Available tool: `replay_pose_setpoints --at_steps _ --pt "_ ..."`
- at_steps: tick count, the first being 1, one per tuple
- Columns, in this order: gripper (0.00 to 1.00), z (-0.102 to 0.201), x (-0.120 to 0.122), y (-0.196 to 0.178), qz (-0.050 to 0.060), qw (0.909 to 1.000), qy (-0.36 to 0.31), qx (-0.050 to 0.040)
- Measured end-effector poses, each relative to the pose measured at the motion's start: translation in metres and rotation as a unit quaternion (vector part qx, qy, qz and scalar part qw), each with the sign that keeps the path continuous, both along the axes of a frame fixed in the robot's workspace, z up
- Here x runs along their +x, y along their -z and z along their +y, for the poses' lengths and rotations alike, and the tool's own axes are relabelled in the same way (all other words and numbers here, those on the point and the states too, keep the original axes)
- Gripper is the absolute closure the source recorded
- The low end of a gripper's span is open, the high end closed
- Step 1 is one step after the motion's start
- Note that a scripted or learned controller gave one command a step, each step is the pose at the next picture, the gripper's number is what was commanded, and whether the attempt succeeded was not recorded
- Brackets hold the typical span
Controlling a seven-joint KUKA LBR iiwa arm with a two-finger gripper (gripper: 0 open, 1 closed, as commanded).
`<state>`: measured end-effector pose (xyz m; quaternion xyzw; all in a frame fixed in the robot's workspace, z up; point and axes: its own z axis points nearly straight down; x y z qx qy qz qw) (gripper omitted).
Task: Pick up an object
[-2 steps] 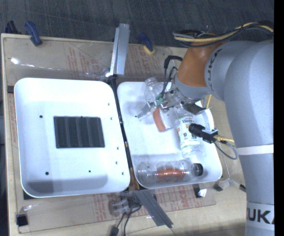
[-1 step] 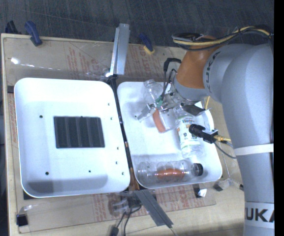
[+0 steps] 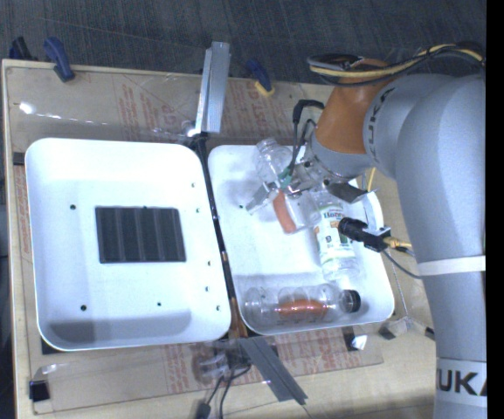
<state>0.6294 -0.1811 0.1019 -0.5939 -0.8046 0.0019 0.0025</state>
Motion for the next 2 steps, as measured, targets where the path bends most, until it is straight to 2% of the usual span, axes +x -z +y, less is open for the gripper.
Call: replay_pose_setpoints --at_steps 1,2 --pt "1.0 0.02 0.017 -0.066 -0.002 0.9986 -0.053 0.0" --pt "1.0 -0.004 0.028 -0.07 -0.003 0.9997 0.022 -0.0006"
